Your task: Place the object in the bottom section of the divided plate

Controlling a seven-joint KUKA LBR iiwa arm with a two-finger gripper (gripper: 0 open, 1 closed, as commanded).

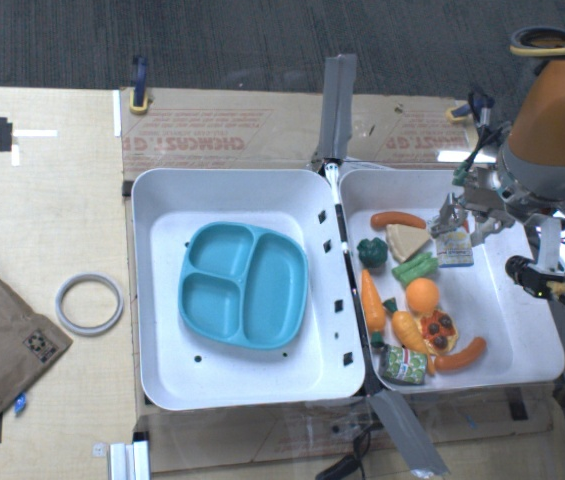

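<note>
**Blue plate bare, end effector over the food bin**

Blue divided plate (245, 286) lies flat in the left bin (152, 268); all three sections hold nothing. I read its bottom section as the one nearest the camera, though the plate sits turned, so the target is partly my judgement.

The right bin (522, 328) holds the toy food, crowded toward its left wall: a sausage (398, 220), a sandwich wedge (407, 240), broccoli (372, 253), a green pepper strip (417, 267), an orange (422, 295), a carrot (371, 303), a pizza slice (439, 330), a second sausage (459, 354) and a green packet (403, 365). Crowding makes a clean single pick harder.

The end effector (454, 230) hangs over the upper part of the right bin, just right of the sandwich wedge. I cannot tell whether it is open or closed, and a pale boxy shape below it may be its own hardware or an item; too blurred to say. No item is yet in the plate, so I judge the task at the picking stage.

A tape ring (89, 302) and a cardboard piece (2, 343) lie on the table (42, 198), well apart from the bins.
</note>
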